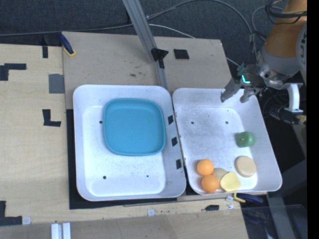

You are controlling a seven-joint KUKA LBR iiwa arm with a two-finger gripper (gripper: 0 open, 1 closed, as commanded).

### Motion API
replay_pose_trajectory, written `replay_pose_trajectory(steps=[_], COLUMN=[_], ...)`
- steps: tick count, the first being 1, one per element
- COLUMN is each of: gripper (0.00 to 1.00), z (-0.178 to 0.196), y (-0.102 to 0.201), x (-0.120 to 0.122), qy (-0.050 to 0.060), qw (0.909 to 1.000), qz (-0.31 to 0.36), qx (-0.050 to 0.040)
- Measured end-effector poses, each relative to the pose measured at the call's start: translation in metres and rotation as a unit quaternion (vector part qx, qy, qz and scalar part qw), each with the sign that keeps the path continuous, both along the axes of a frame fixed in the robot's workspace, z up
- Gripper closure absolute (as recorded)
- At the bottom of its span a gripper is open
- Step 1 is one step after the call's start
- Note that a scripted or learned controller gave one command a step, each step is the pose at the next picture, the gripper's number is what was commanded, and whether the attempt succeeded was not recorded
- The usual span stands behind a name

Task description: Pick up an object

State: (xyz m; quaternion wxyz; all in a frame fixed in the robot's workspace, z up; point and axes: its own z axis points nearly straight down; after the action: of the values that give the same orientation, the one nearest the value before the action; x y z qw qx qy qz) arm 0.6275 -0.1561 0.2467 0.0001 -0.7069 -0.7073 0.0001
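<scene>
Nearest the camera, at the right bin's [225,114] 5 o'clock corner, the loose items sit clustered: two orange balls [205,167], a yellow piece [230,181] and a beige disc [245,166], touching or just beside one another, likely gathered against the wall. A green object [244,139] lies apart at 3 o'clock, the easier candidate since nothing crowds it. My gripper [238,92] hovers above the bin's 1 o'clock rim, fingers spread apart and holding nothing, well clear of every object. The left bin [87,133] carries a blue plate [134,126] at its centre. Both bins rest on the desk [30,148]. I judge the pick not yet begun.
</scene>
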Motion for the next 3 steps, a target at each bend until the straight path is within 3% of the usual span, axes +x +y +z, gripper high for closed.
replay_pose_trajectory(steps=[1, 3], gripper=[0.0, 0.0], z=[0.0, -0.123], y=[0.0, 0.001], x=[0.0, -0.008], qy=[0.0, 0.003], qw=[1.0, 1.0], qz=[0.0, 0.0], qx=[0.0, 0.0005])
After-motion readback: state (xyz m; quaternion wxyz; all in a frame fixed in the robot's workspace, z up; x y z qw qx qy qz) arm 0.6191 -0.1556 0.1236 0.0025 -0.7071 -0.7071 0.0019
